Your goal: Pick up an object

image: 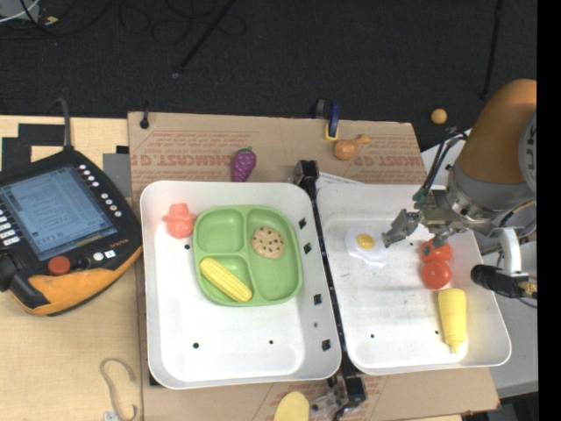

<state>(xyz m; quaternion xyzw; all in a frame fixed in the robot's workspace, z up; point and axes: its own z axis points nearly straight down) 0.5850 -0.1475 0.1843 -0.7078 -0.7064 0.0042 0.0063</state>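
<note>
My gripper (414,237) hangs over the right bin (386,340), near its middle right. Its fingers are spread open with nothing between them. One fingertip (392,233) points toward a toy fried egg (365,244) just to its left. The other reaches over a red tomato (436,268) that lies directly below the wrist. A yellow squeeze bottle (452,317) lies further forward in the same bin. The grey arm with its orange band (500,143) comes in from the right.
The left bin (228,349) holds a green divided plate (285,279) with a cookie (268,242) and a corn cob (226,279), plus a pink toy (179,221). Purple grapes (244,163) and an orange pear (349,146) lie behind the bins. A teach pendant (61,226) sits far left.
</note>
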